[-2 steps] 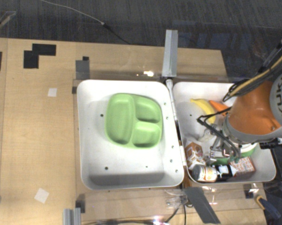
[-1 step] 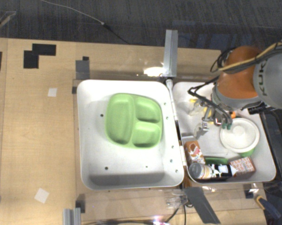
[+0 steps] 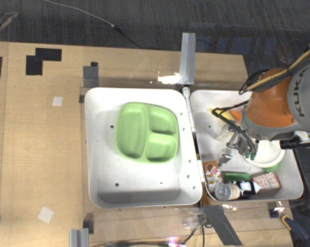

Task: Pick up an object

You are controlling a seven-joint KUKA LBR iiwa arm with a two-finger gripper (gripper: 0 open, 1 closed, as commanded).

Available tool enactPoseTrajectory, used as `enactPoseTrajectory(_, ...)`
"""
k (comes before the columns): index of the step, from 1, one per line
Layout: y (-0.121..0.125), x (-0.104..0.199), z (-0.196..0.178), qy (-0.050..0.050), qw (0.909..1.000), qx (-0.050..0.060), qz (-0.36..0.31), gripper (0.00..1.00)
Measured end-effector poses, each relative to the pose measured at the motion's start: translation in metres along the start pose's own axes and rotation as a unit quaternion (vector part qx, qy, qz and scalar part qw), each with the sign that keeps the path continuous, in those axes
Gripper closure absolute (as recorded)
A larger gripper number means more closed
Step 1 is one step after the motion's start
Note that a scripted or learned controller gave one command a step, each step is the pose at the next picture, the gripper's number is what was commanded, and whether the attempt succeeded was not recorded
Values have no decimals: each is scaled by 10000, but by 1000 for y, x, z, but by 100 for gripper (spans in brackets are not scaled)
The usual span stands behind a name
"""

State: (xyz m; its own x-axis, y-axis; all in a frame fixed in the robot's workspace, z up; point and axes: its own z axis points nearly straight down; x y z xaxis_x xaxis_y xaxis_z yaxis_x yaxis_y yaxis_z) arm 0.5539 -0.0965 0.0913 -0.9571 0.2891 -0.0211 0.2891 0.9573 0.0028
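We look down on a wide wooden desk (image 3: 41, 153) that carries two shallow white bins side by side. The left bin (image 3: 101, 189) is the larger sight, and in its upper middle lies a light green divided tray (image 3: 146, 131), with one long compartment on its left and two smaller ones on its right, flat on the bin floor and well apart from the walls.

The right bin (image 3: 206, 112) sits just beside it, the two rims touching along the middle. Over this bin we see the grey arm (image 3: 304, 94) reaching in from the right, its orange band (image 3: 271, 104) above the wrist covering much of the bin's upper right part. Below the band the gripper (image 3: 236, 149) hangs low over the bin's middle; whether the fingers are released or clenched we cannot tell, for they are small and blurred against the clutter, and we see nothing clearly between them.

Just right of the gripper lies a white round object with a green edge (image 3: 268, 156), partly hidden under the wrist. Along the near wall of the right bin we see a red patterned packet (image 3: 267, 181), a dark green bottle (image 3: 240, 177) lying on its side, a greyish can (image 3: 225, 191) and a small printed packet (image 3: 212, 172) at the left wall. These lie close together, some touching.
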Motion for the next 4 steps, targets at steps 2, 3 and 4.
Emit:
enactPoseTrajectory(2, 27, -91, -12, -58, 9992, -15, -398, 100)
enactPoseTrajectory(3, 85, -91, -117, 6, 9982, -23, -600, 100)
enactPoseTrajectory(4, 85, -92, -126, -14, 9981, -22, -609, 100)
